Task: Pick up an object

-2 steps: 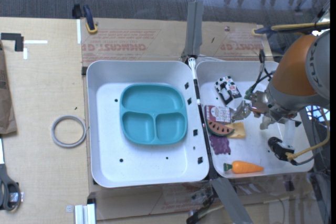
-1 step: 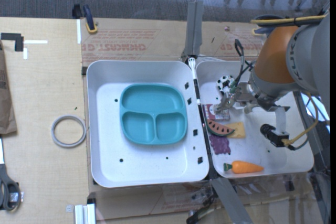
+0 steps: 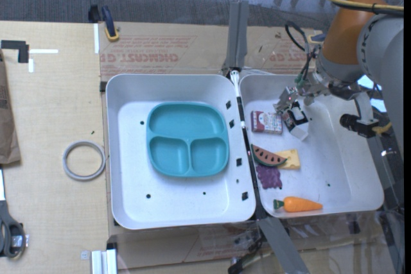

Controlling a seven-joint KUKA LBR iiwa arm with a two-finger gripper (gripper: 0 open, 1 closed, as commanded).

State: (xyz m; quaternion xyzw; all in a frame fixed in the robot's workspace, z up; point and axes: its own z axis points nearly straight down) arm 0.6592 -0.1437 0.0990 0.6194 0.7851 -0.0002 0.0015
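Tool [image 3: 292,107] hangs low in the right bin [image 3: 347,192], near its back-left corner; can't tell its state. Nearest pick: small red box [image 3: 266,122], just left of it, long axis across the bin. Toy carrot [image 3: 299,205] lies at front edge.

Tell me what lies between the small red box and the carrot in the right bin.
In the camera view, between the red box and the carrot lie a watermelon slice, a yellow cheese wedge and purple grapes.
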